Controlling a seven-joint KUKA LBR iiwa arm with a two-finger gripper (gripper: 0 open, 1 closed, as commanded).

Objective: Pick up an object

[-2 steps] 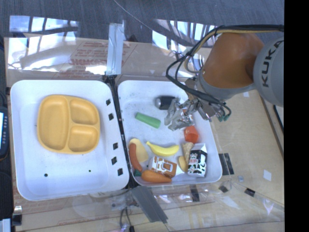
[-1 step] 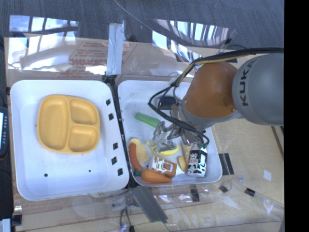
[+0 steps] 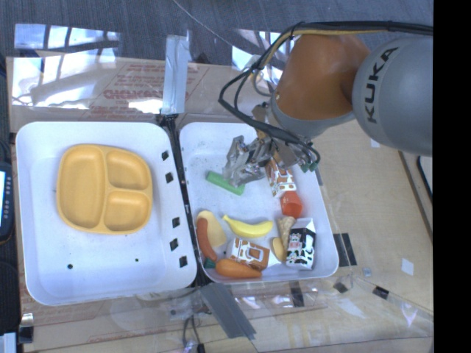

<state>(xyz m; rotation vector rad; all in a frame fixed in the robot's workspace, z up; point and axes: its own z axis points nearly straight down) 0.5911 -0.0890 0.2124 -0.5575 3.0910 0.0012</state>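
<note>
My gripper hangs low over the right bin, its grey metal fingers just above a green flat stick on the bin floor. A brown and white carton lies right beside the gripper. Toward the front of the bin lie a banana, a hot dog, a carrot, a red block, an ice cream cone, a brown-patterned box and a cow-print milk carton. The arm's orange band covers the bin's far right corner.
The left bin holds a yellow divided plate. Black clips line the seam between the two bins. Cardboard and a strip of tape lie behind the bins. Black cables loop off the wrist.
</note>
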